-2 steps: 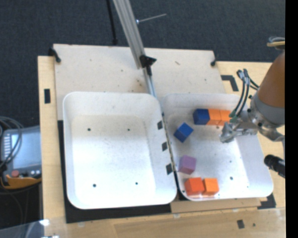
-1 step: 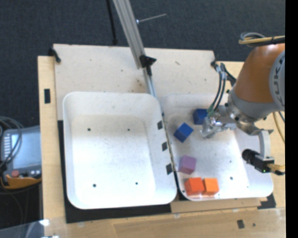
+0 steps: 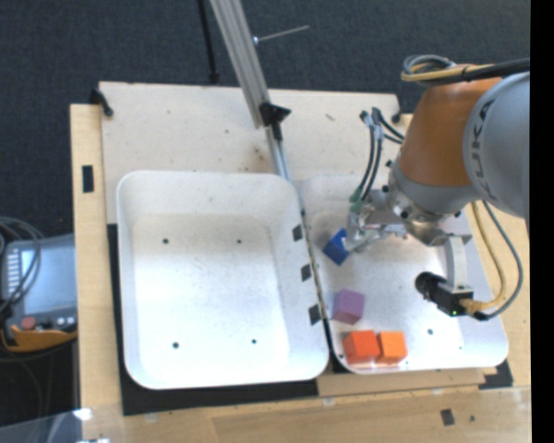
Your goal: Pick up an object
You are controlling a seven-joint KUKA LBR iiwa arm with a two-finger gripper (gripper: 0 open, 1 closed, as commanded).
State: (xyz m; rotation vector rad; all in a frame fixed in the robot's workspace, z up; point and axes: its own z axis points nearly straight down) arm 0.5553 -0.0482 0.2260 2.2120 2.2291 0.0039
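Note:
A blue block (image 3: 336,247) sits in the right bin (image 3: 487,341), close to its left wall. My gripper (image 3: 358,234) hangs under the grey and orange wrist, right against the block's upper right side. The wrist hides how the gripper meets the block. Below it a purple block (image 3: 349,305) lies in the same bin. At the bin's front edge a red-orange block (image 3: 360,345) and an orange block (image 3: 391,345) lie side by side.
The left bin (image 3: 212,275) lies beside the right one, their walls touching. A slanted metal pole (image 3: 245,53) reaches down to the bins' shared back corner. A black fitting with yellow cable (image 3: 443,293) hangs off the arm over the right bin.

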